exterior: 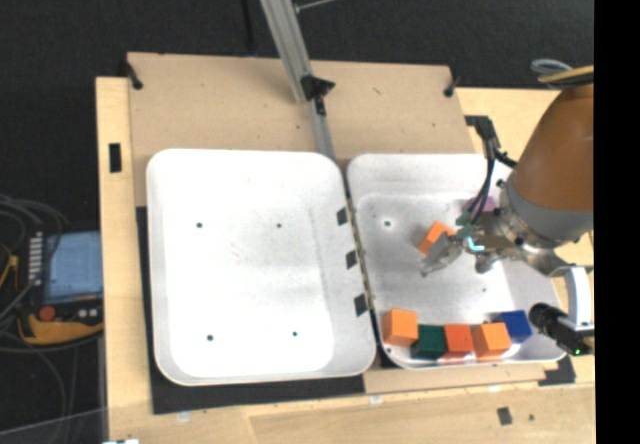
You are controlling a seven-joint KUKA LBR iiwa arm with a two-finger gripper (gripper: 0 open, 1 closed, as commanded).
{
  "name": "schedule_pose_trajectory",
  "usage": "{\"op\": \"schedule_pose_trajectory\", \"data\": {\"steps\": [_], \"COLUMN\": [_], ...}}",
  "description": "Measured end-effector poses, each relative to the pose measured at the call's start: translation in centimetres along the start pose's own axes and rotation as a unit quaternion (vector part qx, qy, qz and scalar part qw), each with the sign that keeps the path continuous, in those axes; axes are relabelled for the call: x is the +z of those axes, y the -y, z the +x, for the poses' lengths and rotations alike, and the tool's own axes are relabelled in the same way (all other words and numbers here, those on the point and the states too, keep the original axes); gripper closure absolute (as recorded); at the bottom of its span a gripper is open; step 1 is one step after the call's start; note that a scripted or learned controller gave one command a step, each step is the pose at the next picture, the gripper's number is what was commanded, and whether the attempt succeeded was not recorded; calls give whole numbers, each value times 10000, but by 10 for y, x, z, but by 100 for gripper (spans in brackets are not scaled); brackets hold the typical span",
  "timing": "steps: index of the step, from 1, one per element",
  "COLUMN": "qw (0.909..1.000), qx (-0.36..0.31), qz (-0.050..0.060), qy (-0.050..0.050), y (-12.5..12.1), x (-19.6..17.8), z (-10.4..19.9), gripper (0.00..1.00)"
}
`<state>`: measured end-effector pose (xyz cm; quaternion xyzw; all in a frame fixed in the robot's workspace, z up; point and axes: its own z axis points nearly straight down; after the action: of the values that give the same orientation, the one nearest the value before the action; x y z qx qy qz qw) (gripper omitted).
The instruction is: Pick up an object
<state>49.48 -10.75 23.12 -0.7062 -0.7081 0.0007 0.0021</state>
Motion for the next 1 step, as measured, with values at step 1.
{"op": "schedule_pose_trajectory", "data": {"steps": [1], "qw": [10000], "qx": [22], "qz": [-29], "qy": [7], "y": [-1], "x": [-2], "z": [0], "gripper": [0]}}
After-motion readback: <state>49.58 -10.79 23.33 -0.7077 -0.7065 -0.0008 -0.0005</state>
